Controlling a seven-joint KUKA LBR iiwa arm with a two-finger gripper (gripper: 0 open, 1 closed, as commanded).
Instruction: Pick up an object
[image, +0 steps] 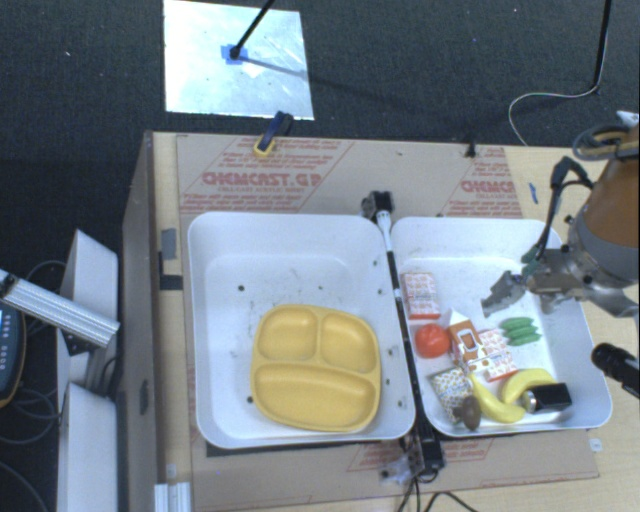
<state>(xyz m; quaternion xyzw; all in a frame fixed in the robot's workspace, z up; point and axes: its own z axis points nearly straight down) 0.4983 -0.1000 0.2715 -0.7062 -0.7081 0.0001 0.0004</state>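
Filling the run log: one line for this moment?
hand: above right bin, nothing held | green item: nearest | yellow tray: left bin

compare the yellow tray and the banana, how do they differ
The yellow tray lies in the left bin; the banana lies in the right bin. The tray is far larger, broad and flat, split into three compartments; the banana is small, slim and curved. The tray lies alone in its bin, while the banana is crowded among other items, with a black object against it. Both are yellow and sit near the front of their bins.
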